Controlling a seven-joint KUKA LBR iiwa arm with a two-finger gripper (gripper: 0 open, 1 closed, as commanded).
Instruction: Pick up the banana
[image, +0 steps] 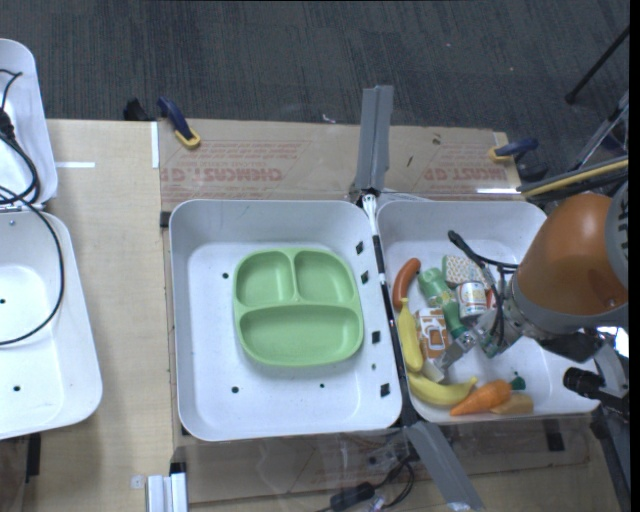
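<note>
The banana (418, 370) lies in the right bin (530, 405), along its left wall, curving from just under the red chilli down to the front, where its lower end bends right beneath the carrot. It rests flat on the bin floor, not between any fingers, so the pick is judged not yet made.

Just to its right sit the crowded neighbours: a small orange and white carton (433, 335) touching or nearly touching the banana's inner curve, a green bottle (437, 288) above that, a tin can (471, 298) beside the bottle, and a patterned packet (458, 268) behind. The carrot (482, 396) lies across the front, its tip close to the banana's lower end. The red chilli (404, 280) stands above the banana's upper end, against the same wall.

The hand (470, 342) hangs low over the middle of this heap, right of the banana, apparently above the carton and can; whether it is apart or together I cannot tell, as the parts blur into the clutter. The arm (570, 265) comes in from the right, its orange band covering the bin's right side.

The wall hems in the banana's left flank, so a grip would probably have to come from above.

The left bin (190, 330) holds a green divided plate (297, 307), well apart. Both bins sit on the table (120, 300).
</note>
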